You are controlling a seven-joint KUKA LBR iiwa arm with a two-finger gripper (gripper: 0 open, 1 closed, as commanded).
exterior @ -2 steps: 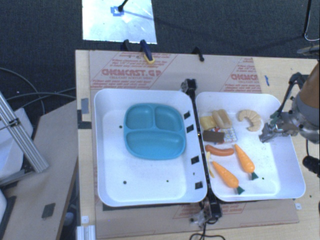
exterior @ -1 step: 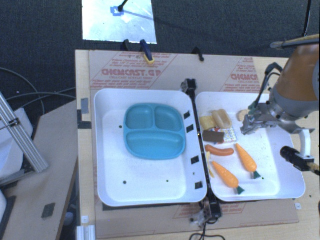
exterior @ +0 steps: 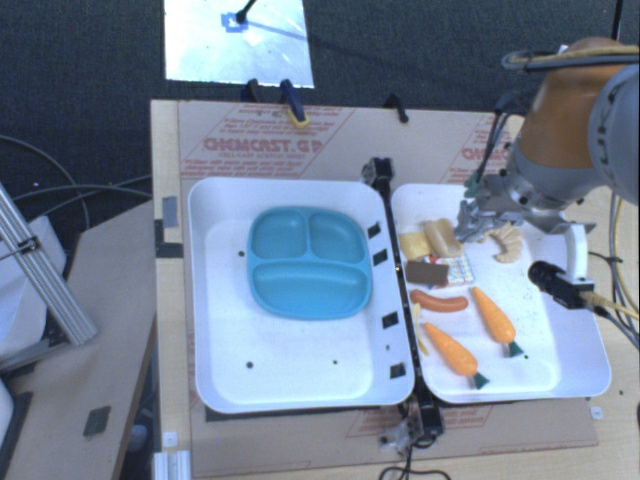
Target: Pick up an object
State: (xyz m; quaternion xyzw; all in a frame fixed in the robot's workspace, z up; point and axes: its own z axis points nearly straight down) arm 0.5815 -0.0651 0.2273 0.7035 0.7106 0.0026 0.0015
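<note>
Toy food (exterior: 455,298) is what the arm has to choose from, and all of it lies in the right bin (exterior: 580,368), gathered toward the divider between the two bins: two carrots (exterior: 492,316), a red sausage (exterior: 438,302), a pale bread-like block (exterior: 440,236), a yellow piece (exterior: 414,245), a brown slab (exterior: 426,273) and a pale curved piece (exterior: 510,248). The clutter suits a picking trial, since pieces touch or overlap near the bin's top and lie more apart lower down. The left bin (exterior: 220,368) carries a blue divided plate (exterior: 307,263), set in its middle, probably as a place for sorted items. The gripper (exterior: 480,223) hangs low over the upper part of the right bin, between the bread-like block and the curved piece, its wrist pointing down as if for a top grasp. Whether it is spread or closed I cannot tell, and nothing is visibly caught in it. The two carrots, lying clear of their neighbours, look like easier targets than the crowded items under the tool.
</note>
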